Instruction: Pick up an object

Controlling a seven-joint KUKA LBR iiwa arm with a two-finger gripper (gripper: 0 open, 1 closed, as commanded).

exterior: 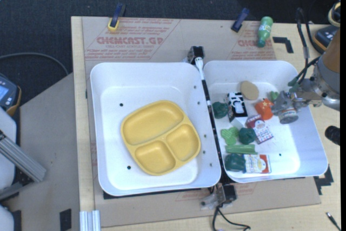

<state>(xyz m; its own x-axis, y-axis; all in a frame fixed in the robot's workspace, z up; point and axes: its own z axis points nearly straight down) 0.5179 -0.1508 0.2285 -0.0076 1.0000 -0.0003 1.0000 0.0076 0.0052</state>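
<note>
Camera view: both bins from above.
Gripper (277, 105): low over right bin (311, 146); grip state cannot be told.
Orange object (264, 109): just beside gripper, possibly touching.
Left bin (105, 116): yellow tray (160, 137).

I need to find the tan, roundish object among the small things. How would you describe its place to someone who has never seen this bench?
Look in the right-hand bin. Near its far wall lies the tan object, just right of a black-and-white item. It is the only plain beige piece among the coloured ones.
</note>
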